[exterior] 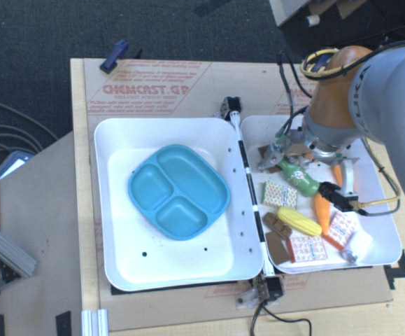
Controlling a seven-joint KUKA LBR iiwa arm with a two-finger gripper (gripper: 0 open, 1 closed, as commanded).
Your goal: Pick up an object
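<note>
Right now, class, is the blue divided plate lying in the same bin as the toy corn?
No: the blue divided plate lies alone in the left bin, while the toy corn lies in the right bin.

A blue divided plate [179, 200] sits mid-left bin [111, 208], open floor around it. Right of the plate, toy food [299, 220] and the arm [342, 96] crowd the right bin [387, 240].

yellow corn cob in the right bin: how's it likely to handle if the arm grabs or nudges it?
The corn cob looks like a toy: probably light and stiff. Its rounded, tapered shape suggests it may roll or swivel if nudged from the side. It lies packed among a carrot and flat cards in the right bin, so a push would likely shift its neighbours too.
</note>
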